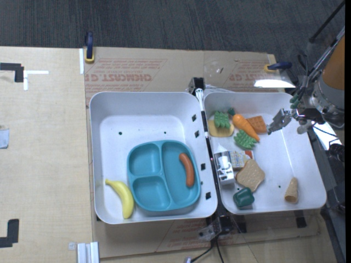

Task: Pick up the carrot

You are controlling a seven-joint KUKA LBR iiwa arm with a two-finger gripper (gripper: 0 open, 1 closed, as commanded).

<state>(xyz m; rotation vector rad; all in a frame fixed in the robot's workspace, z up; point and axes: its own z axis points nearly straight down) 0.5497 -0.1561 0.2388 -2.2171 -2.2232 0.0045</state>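
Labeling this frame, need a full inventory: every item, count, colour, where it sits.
carrot: 1, orange with green top, right bin, upper left
bread slice: 1, tan, right bin, lower middle
ice cream cone: 1, tan, right bin, lower right
green leafy piece on a yellow base: 1, right bin, upper left corner
dark green item: 1, right bin, bottom edge
small grey and white carton: 1, right bin, left wall
divided plate: 1, teal, left bin
sausage: 1, orange-red, plate's right compartment
banana: 1, yellow, left bin, beside the plate's lower left
bins: 2, white, side by side
end effector: 1, grey, above the right bin, right of the carrot
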